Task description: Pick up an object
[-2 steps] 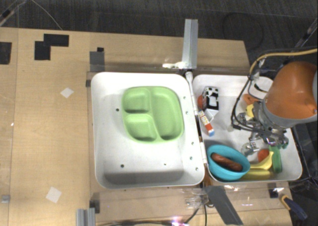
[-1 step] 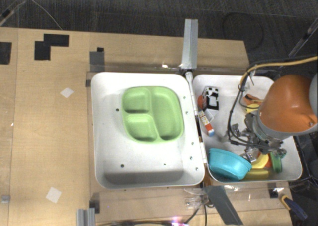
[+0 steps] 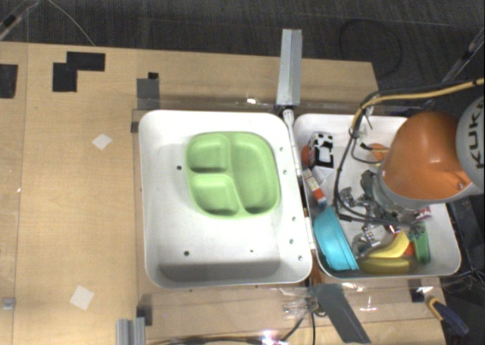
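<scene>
Here the arm [image 3: 424, 158] hangs low over the right bin [image 3: 452, 260], its orange band covering much of the bin's middle. Open room is scarce: the gripper [image 3: 371, 239] sits among cables and clutter near the front wall. Whether the tool is open or closed cannot be told; the wrist and wiring hide it.

Just beside it lie a yellow banana [image 3: 388, 254] along the front, a green item [image 3: 420, 247] to its right, and a blue bowl [image 3: 333, 241] tilted against the left wall. A red marker [image 3: 313, 188] runs along that wall; a black-and-white object [image 3: 323, 149] lies toward the back.

Left bin [image 3: 163, 207]: a green divided tray [image 3: 231, 174] rests centrally, with bare floor all round it.
</scene>
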Action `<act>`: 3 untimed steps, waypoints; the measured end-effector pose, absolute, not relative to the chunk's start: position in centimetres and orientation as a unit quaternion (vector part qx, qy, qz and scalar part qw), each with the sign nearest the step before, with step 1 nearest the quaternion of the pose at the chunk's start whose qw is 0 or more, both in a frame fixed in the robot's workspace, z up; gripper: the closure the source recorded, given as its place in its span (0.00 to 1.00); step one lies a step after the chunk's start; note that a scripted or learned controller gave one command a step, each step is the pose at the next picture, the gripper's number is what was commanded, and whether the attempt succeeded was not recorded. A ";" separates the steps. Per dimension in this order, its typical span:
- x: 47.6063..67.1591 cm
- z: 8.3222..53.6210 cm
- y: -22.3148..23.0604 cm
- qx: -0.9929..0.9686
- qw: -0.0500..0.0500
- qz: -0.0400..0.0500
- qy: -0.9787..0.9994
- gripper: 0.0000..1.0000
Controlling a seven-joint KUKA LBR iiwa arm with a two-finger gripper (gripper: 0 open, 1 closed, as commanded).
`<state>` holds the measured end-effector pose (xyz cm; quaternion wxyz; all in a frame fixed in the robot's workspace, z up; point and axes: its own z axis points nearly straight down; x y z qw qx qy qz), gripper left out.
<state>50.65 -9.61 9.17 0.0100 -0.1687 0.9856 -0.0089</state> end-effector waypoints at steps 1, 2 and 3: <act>53.7 9.1 -11.8 -0.251 0.008 -0.003 0.968 0.00; 55.3 10.2 -11.4 -0.375 0.005 -0.001 0.927 0.00; 53.5 10.9 -11.1 -0.324 0.004 -0.001 0.946 0.00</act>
